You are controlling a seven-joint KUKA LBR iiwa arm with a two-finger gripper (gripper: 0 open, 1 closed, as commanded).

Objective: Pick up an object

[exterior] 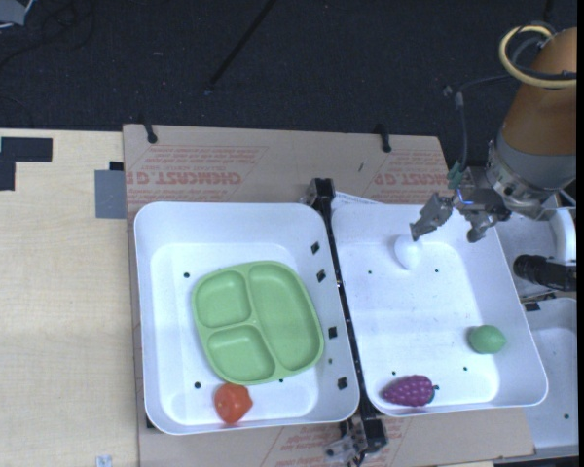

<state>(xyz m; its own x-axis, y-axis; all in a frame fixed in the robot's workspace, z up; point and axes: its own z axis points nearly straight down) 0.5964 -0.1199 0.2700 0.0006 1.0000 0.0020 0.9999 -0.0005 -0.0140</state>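
Camera view. We look down at a slant on a table [49, 290] bearing two shallow white bins side by side. The left bin [165, 261] holds a green divided plate [258, 321] with three compartments near its middle, and a red-orange object [233, 402] near the bin's front wall, just beside the plate's front edge. The right bin [438, 300] holds a small white object [407, 251] near its far wall, a green ball-like object [487, 339] near its right wall, and a purple grape cluster [409, 390] against its front wall; the three lie well apart. The arm [540, 105] reaches in from the right. We see its claw [457, 217] above the right bin's far right corner, fingers spread apart and clamped on nothing, with one finger [430, 216] just above the white object.
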